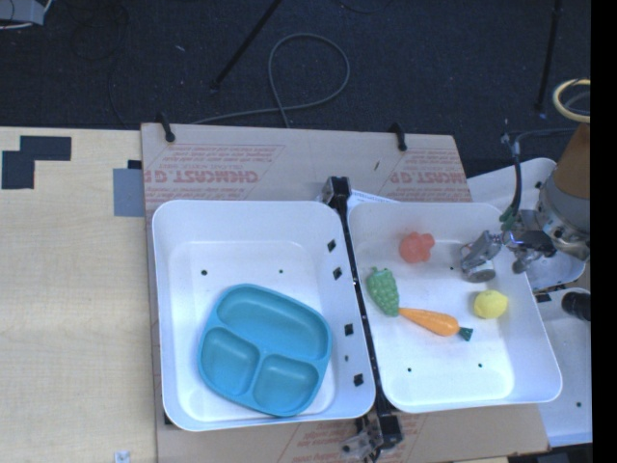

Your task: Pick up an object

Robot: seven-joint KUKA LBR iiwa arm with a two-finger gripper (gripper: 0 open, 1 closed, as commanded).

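Note:
Several toy foods lie in the right bin (453,374): a pink-red piece (416,248) toward the back, a green bumpy one (383,290) by the divider, an orange carrot (431,321) in the middle and a yellow lemon (490,304) on the right. My gripper (476,258) reaches in from the right edge, low over the bin's back right part. It sits just above and left of the lemon and to the right of the pink piece. I see nothing between its metal fingers (472,268).
The left bin (183,249) bears a blue divided plate (265,348) in its front half. A black divider bar (352,297) runs between the bins. The arm's orange band (576,162) stands at the right edge. Cardboard lies behind the bins.

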